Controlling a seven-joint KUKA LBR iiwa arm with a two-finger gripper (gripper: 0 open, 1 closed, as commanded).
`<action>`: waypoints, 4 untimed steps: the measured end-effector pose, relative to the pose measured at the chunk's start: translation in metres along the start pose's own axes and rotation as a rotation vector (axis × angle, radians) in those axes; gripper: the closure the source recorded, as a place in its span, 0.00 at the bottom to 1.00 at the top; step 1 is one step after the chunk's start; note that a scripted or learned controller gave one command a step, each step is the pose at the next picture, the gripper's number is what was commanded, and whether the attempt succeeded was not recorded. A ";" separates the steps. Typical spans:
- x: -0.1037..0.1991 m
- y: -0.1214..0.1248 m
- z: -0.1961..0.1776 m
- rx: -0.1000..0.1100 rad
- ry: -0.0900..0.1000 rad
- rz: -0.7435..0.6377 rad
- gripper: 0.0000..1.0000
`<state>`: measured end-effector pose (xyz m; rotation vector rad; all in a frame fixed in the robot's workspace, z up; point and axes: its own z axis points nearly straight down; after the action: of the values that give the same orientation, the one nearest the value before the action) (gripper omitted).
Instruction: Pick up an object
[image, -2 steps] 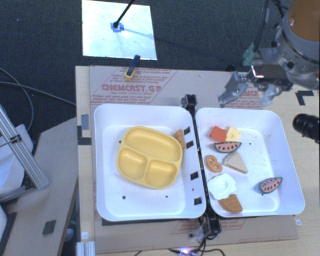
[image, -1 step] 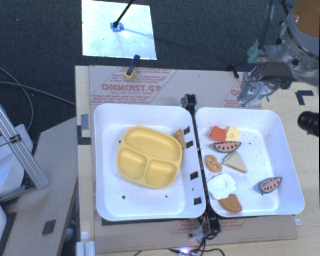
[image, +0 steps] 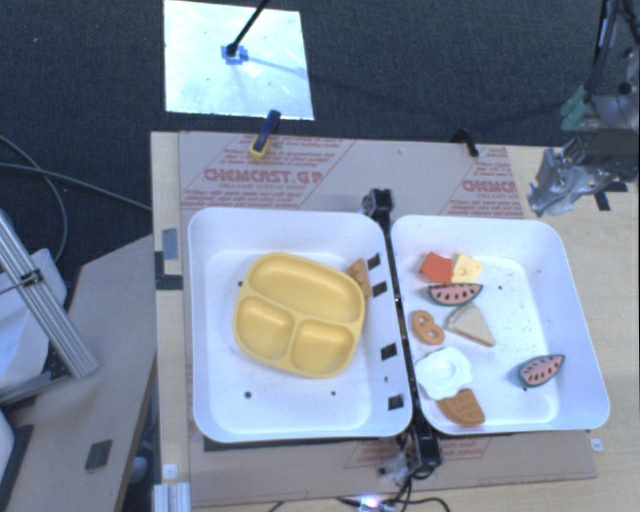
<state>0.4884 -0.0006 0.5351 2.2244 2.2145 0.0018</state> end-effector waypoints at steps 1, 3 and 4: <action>-0.078 0.022 0.000 -0.002 -0.001 0.002 1.00; -0.207 0.042 0.000 -0.002 -0.002 -0.004 1.00; -0.205 0.075 0.000 -0.002 -0.001 -0.010 1.00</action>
<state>0.5629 -0.2057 0.5352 2.2111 2.2243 0.0025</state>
